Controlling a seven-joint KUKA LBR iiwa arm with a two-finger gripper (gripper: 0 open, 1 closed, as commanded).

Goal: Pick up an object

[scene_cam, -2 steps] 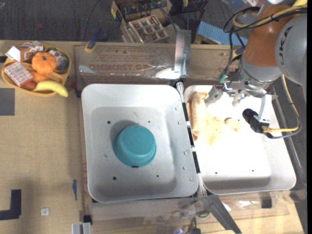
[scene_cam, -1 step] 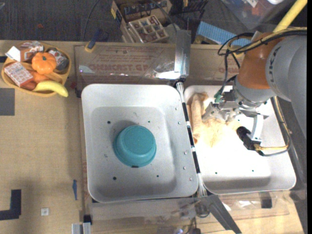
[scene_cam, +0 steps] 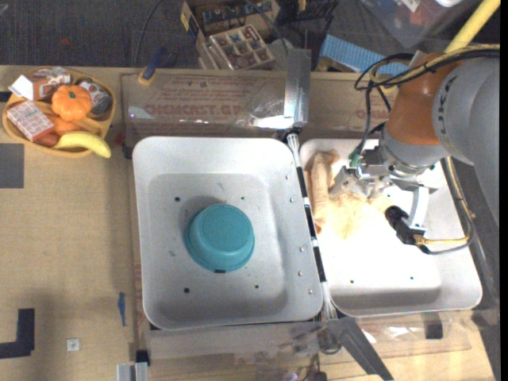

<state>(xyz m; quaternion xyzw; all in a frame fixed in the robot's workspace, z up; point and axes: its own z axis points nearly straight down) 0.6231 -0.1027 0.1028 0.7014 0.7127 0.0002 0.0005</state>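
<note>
A teal bowl [scene_cam: 221,237] lies upside down in the middle of the left bin [scene_cam: 159,165]. In the right bin [scene_cam: 413,292], a tan bread-like object [scene_cam: 320,182] lies along the left wall, with a pale yellowish item [scene_cam: 343,213] beside it. My gripper [scene_cam: 355,179] hangs low over the right bin's upper left part, just right of the tan object. Its fingers are lost against the bright bin floor. The grey arm with its orange band [scene_cam: 417,109] reaches in from the upper right.
A bowl of toy fruit with a banana [scene_cam: 59,117] sits on the bench at the far left. A cardboard tray [scene_cam: 206,101] lies behind the left bin. A black cable connector [scene_cam: 399,221] hangs from the wrist over the right bin.
</note>
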